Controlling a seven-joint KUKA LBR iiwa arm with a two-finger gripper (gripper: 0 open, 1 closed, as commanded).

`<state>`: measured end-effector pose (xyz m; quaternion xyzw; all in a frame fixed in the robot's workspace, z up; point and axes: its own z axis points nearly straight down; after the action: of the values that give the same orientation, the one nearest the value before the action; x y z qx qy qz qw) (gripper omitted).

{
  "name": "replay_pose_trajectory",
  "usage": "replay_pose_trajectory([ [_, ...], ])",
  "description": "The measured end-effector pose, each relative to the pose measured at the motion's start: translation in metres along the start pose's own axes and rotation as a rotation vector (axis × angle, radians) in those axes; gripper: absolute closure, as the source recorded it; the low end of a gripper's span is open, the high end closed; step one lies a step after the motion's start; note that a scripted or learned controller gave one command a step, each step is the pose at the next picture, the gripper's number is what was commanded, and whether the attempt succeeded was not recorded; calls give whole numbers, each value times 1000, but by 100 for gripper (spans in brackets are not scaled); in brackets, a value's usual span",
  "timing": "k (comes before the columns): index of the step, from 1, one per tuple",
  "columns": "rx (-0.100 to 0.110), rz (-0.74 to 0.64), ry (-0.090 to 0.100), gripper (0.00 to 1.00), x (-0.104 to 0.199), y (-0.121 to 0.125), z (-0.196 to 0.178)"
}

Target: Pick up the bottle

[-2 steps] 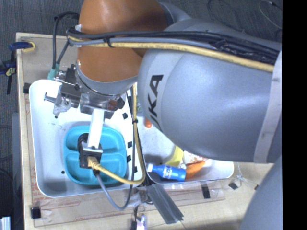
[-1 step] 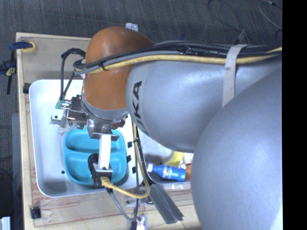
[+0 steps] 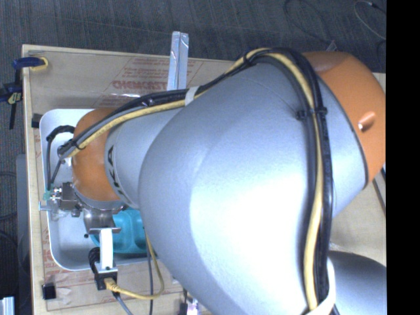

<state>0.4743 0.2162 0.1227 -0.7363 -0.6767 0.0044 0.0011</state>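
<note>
While arm covers most of bin, blue obj, maybe bottle, red print approx "CHEMCREST", jaws' state unclear.

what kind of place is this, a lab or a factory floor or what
Most likely a robotics lab or test cell. A grey arm with taped-on cables reaches over a plywood bench holding a shallow white bin. A blue object lies in the bin, and dark carpet-like flooring surrounds the bench.

- The grey arm covers most of the worktop and the right bin.
- A blue object in the left bin is partly hidden, too little showing to identify.
</note>
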Motion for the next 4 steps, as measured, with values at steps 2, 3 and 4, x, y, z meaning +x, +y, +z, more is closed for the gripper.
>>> replay_pose_trajectory([
  [2, 1, 521, 1, 0, -38, 3, -26],
  [3, 0, 332, 3, 0, -11, 86, 20],
  [4, -6, 202, 2, 0, -6, 96, 30],
])
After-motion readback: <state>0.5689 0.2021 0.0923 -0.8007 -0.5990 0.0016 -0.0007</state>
